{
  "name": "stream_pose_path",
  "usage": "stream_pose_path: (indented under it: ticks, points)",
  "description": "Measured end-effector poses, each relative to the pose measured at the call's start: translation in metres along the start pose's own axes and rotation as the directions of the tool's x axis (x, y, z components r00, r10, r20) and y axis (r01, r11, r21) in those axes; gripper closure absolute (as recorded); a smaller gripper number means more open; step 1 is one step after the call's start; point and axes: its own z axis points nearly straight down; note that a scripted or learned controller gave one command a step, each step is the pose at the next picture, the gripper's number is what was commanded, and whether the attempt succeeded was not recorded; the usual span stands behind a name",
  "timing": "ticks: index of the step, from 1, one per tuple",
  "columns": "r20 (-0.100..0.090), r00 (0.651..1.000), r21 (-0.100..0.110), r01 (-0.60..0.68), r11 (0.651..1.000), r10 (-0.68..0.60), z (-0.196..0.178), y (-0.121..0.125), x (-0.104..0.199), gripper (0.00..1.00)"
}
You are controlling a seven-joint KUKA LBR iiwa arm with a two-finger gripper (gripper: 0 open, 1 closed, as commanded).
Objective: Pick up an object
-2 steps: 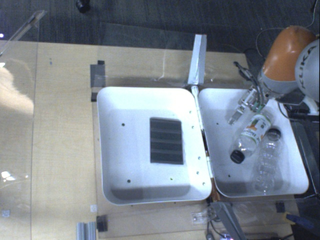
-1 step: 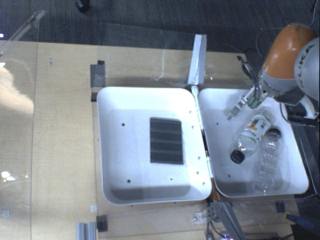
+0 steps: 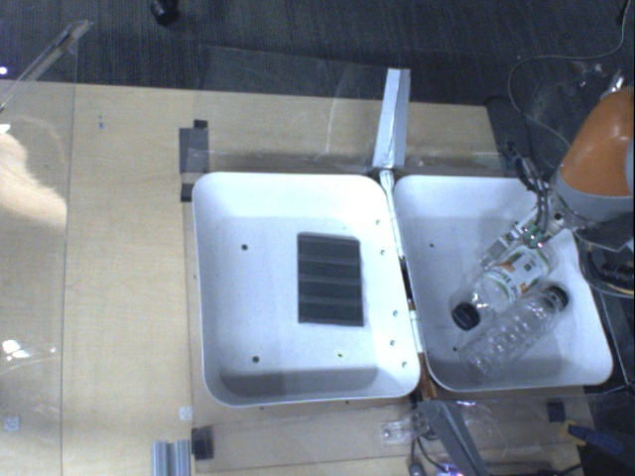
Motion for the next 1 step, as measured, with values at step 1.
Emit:
stream_pose_path:
  ticks: [1]
  points:
    - [0.002, 0.997, -0.002, -0.072, 0.997, 0.072, 0.0162, 0.0215, 0.0101, 0.00]
